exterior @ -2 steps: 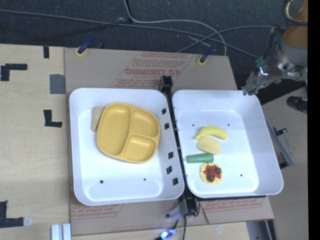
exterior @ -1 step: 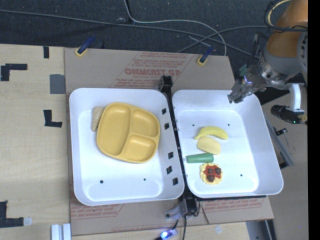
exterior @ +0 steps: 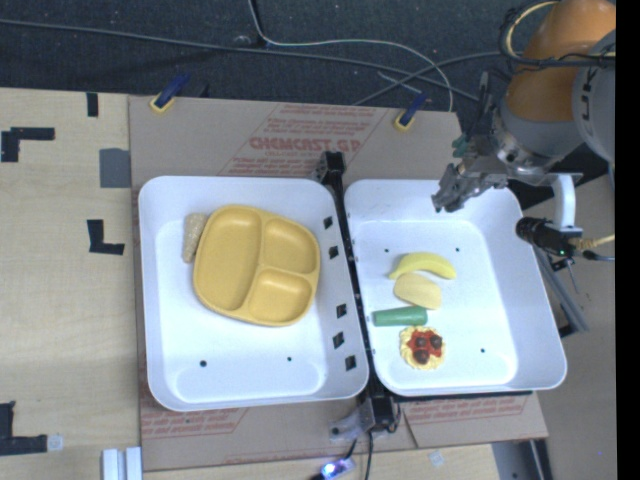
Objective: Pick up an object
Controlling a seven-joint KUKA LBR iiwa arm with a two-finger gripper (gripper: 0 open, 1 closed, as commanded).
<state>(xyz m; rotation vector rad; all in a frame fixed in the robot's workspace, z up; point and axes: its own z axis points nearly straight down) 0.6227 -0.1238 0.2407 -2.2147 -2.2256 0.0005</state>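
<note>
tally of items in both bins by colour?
Yellow: 3 – divided plate, banana, pale yellow slice
Green: 1 – green stick-shaped piece
Tan: 1 – tan piece tucked at the plate's left edge
Yellow with red topping: 1 – small round piece
Total: 6

Slanted overhead view of both bins (exterior: 160,268)

L bin (exterior: 170,268): divided plate (exterior: 256,264). R bin (exterior: 500,298): banana (exterior: 423,264), behind potato piece (exterior: 417,289), cucumber (exterior: 399,316), then mini pizza (exterior: 422,347) nearest front.
</note>
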